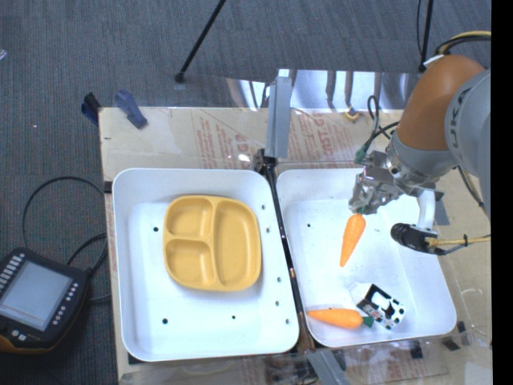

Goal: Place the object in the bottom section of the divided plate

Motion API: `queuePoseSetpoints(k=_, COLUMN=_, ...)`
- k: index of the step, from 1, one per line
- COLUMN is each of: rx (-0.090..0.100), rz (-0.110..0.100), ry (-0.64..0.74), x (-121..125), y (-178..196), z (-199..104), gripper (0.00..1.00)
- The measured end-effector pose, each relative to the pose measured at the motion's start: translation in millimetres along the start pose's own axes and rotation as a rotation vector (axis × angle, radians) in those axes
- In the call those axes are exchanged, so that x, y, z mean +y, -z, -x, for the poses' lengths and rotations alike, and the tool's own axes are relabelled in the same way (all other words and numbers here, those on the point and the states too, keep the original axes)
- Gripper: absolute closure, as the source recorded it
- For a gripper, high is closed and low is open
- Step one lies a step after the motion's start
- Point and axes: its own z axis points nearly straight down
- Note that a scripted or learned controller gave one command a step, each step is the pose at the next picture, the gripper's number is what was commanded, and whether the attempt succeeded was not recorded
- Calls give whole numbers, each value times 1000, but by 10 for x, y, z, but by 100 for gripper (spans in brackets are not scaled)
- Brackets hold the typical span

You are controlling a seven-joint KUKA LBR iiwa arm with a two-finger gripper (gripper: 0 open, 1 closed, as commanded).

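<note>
Grey carpet lay behind the bench, a black stand leg crossing it, and a teach pendant (36, 297) sat on the floor left of the left bin (128, 215). In that left bin rested the yellow divided plate (213, 241), flat, three sections showing. Just right of that bin sat the right bin (437, 295), the two rims touching along the middle. Over the right bin's upper part hung the gripper (362, 207), pointed down, its fingers pinched narrow on the top end of an orange carrot (352, 238). The carrot dangled upright from them, tip down, well right of the plate. Near the right bin's front wall lay a second carrot (338, 318), flat, and touching its right end was a small black-and-white patterned object (381, 307).
</note>
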Motion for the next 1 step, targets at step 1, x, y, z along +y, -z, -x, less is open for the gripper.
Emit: queuePoseSetpoints(k=1, rx=0, rz=-7, ry=-1, x=126, y=-555, z=-10, gripper=100)
